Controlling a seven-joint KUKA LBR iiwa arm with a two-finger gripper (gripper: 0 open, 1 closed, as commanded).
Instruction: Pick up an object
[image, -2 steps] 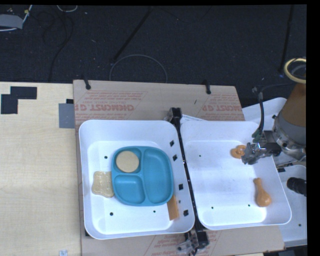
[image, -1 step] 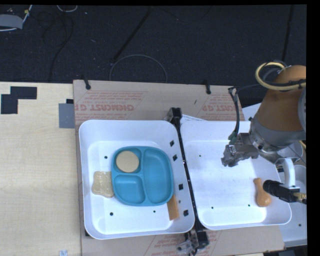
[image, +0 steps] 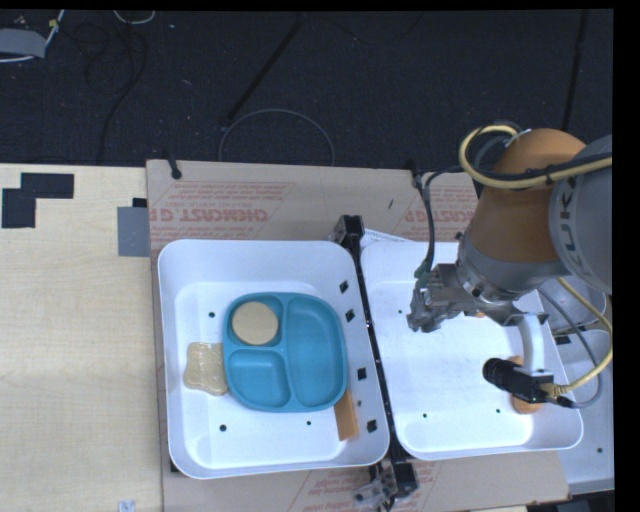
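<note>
Heads up: your arm (image: 520, 220) is leaning in from the right with the gripper (image: 424, 308) over the upper-left part of the right bin (image: 450, 400), close to the black divider (image: 362, 320). It's over bare white floor, nothing under it that I can make out. The tip is a dark cluster from this angle, so you can't tell whether it's spread or closed, and nothing is visibly held in it. The nearest candidate is the small orange object (image: 525, 403), low in the same bin's right corner. It's well apart from the gripper, down and to the right of it, half hidden behind a black fitting (image: 512, 377) hanging off the arm. My read is that it sits against the wall, which would make a clean grasp awkward: little room on the wall side. Everything else is in the left bin (image: 190, 262). A blue divided tray (image: 305, 350) lies flat mid-bin with a round tan disc (image: 253, 322) in its upper-left compartment. A pale yellowish lump (image: 205, 368) touches the tray's left edge, and a brown stick (image: 345, 417) lies at its lower-right corner near the divider. All of that is across the divider from the gripper. Judging by pose, you're hovering or between moves, not on a target. I'd say the pick isn't done yet.
</note>
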